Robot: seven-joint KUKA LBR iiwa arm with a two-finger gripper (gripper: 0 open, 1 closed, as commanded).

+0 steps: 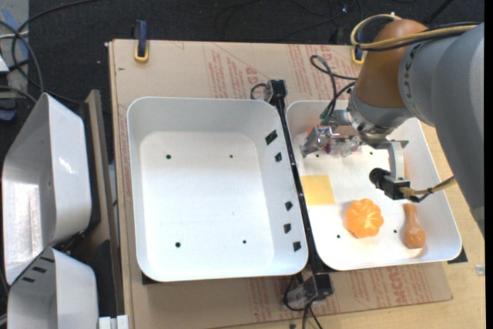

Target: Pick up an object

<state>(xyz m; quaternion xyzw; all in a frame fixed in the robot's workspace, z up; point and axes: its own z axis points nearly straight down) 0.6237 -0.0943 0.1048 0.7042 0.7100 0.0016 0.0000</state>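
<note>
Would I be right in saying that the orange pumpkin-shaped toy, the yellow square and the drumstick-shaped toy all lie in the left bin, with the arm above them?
Not quite: the bin is wrong. The camera view shows the orange pumpkin-shaped toy, the yellow square and the drumstick-shaped toy all lying in the right bin, not the left bin. The arm is indeed above that bin.

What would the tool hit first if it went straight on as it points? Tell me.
The tool seems to point down and toward the divider. It would likely meet the right bin floor first, near the yellow card. Depth is unclear from this slant.
</note>
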